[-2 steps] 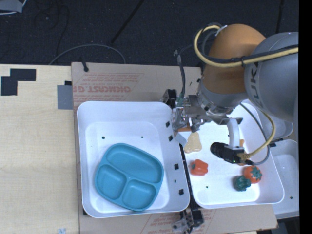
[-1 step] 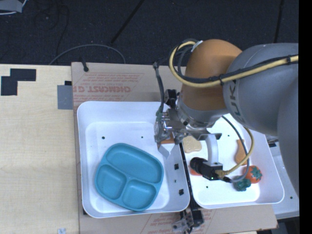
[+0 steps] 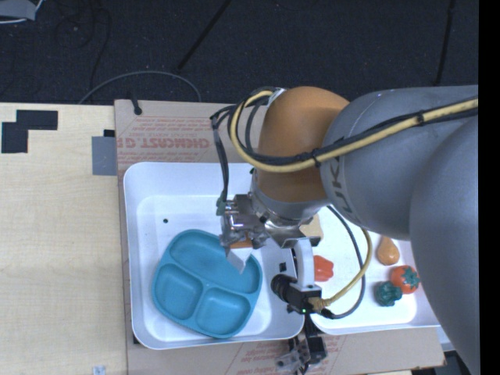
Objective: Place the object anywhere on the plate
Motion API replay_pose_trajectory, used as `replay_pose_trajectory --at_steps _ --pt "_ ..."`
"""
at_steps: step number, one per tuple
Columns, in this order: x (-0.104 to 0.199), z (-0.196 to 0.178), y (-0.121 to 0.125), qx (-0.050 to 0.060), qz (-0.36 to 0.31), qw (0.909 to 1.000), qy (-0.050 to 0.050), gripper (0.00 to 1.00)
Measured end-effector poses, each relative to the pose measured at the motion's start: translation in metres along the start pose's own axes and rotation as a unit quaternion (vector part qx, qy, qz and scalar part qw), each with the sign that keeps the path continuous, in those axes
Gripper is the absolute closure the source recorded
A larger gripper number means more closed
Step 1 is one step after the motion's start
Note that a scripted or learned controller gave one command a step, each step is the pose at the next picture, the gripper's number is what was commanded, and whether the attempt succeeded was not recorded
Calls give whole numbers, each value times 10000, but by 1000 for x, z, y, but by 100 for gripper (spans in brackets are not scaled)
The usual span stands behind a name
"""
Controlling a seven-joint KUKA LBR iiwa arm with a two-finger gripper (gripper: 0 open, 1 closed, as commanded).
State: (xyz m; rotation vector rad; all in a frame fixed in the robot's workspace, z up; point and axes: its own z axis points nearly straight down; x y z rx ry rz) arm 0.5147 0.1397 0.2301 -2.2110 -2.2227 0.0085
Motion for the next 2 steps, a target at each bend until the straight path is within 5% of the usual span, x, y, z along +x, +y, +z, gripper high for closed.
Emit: replay_pose_trajectory --at_steps 1,2 --pt "51 -7 -10 -18 -2 10000 1 100" --pt "49 -7 -10 -18 18 10000 -10 0"
